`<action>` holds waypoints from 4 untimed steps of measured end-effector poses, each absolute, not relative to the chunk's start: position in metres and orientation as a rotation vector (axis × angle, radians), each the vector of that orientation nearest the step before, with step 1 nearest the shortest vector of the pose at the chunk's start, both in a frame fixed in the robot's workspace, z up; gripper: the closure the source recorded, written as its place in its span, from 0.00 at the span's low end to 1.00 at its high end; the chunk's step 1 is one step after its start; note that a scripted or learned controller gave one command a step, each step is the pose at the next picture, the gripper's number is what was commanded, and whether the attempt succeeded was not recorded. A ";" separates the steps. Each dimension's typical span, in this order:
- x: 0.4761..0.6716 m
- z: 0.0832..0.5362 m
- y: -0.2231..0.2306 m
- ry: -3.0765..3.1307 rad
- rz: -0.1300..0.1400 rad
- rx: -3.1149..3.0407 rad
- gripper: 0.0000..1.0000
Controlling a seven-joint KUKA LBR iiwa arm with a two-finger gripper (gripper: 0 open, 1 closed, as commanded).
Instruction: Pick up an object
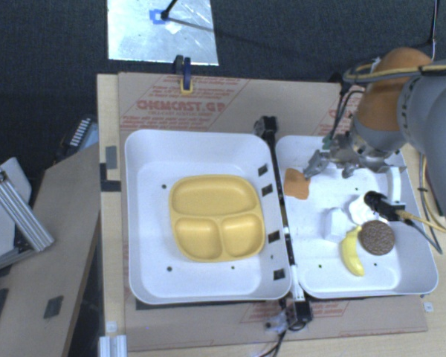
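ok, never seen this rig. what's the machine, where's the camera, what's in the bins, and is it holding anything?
The machine is a grey robot arm that reaches in from the right. It ends in a two-finger gripper for grasping things.

There is a single picture, taken by a fixed camera above the bench and looking down at a slant.

Two shallow white bins sit side by side on the bench. The left bin holds a yellow three-compartment plate. The right bin holds:
- an orange-brown food-like piece
- a banana
- a brown round cookie
- a small white object I can't identify

The gripper is over the right bin's far side, just right of the orange-brown piece. This view doesn't show it holding anything.
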State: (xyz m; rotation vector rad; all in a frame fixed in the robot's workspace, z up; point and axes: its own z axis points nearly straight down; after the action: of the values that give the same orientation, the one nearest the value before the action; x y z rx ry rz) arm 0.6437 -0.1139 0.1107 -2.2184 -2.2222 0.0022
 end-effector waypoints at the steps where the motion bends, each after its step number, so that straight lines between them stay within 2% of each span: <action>1: 0.646 0.124 -0.114 -2.227 -0.005 -2.223 1.00; 4: 0.638 0.274 -0.109 -2.233 -0.008 -2.220 1.00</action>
State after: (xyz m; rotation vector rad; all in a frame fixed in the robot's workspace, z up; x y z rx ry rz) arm 0.6382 -0.1091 0.2737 -2.2196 -2.2329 -0.0082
